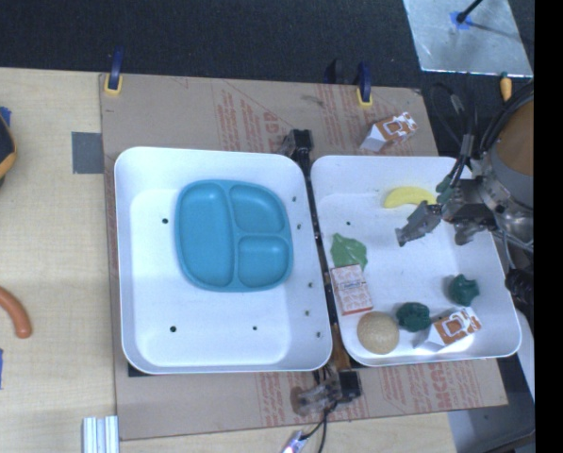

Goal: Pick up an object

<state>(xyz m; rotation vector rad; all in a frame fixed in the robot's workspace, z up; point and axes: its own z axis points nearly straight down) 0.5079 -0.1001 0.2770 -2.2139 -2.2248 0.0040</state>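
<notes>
Cardboard covers the desk (45, 253), and two white bins sit on it side by side. In the left bin (130, 253) lies a blue divided plate (232, 234). Over the right bin (356, 173) hangs the tool (441, 223), its fingers apparently spread with nothing between them, though the dark metal blurs together. A yellow banana (408, 195) lies just beside it. Lower down rest a green leaf (348, 250), a red-and-white card (351, 289), a tan ball (377, 332), two dark green lumps (414, 315) and a small carton (455, 327).

Wooden bench (45, 253): cardboard sheet (215, 111) under two white bins (140, 253), sausage (9, 310) at left.
</notes>
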